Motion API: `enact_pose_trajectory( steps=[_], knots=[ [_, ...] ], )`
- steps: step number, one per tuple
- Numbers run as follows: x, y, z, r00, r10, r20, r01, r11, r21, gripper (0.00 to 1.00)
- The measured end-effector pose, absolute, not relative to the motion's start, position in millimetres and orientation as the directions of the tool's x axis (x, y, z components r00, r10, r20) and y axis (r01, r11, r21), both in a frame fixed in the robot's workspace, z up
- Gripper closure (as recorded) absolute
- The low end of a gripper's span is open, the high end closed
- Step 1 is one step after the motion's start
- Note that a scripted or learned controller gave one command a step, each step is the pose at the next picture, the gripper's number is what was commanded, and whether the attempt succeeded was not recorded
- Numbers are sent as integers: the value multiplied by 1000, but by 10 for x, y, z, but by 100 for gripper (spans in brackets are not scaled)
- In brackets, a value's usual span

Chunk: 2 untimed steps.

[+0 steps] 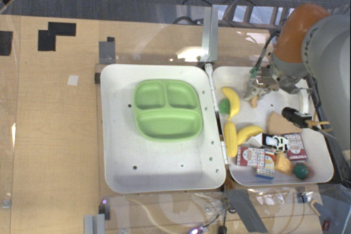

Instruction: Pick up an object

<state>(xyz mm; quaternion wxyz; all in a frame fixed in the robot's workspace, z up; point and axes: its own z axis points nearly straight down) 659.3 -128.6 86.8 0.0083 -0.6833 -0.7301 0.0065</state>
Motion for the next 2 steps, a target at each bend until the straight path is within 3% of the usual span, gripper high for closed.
enact_pose_trajectory(
  steps=[1, 2],
  knots=[
    [6630, -1376, 860, -27, 1000, 11, 999, 28, -34, 100],
    [6490, -1570, 870, -98, 995, -2, 995, 98, 7, 100]
  ],
)
